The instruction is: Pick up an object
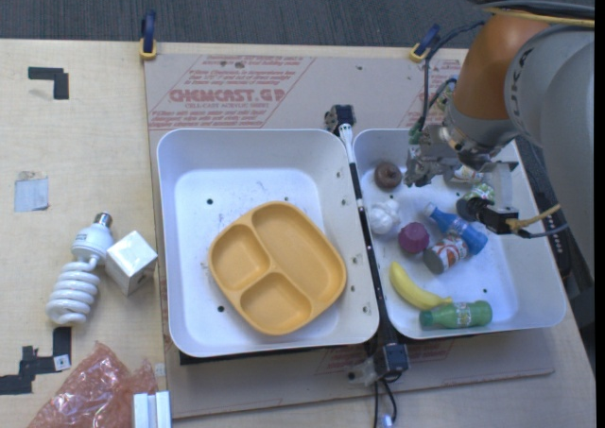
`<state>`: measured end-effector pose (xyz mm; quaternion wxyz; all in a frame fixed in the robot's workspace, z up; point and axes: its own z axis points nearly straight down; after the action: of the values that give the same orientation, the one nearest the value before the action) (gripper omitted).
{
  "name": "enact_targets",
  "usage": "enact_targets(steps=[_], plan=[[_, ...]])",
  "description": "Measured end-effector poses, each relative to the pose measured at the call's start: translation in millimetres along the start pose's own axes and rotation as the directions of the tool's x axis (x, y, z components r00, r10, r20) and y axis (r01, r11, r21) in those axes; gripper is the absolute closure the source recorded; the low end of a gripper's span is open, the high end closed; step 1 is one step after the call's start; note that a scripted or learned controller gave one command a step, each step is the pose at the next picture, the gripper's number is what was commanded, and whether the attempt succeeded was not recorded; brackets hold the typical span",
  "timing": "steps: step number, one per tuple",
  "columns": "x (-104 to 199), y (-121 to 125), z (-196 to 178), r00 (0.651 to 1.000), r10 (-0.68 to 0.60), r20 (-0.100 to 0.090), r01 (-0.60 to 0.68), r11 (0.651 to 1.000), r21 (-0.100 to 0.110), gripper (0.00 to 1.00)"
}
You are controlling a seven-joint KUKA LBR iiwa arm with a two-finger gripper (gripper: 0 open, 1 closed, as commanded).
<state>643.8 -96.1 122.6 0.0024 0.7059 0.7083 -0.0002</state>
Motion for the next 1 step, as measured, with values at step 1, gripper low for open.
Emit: enact_targets(steps=[1], plan=[[0.0, 0.0, 0.0, 1.0, 0.0, 0.0, 0.0, 1.0, 0.0, 0.0]])
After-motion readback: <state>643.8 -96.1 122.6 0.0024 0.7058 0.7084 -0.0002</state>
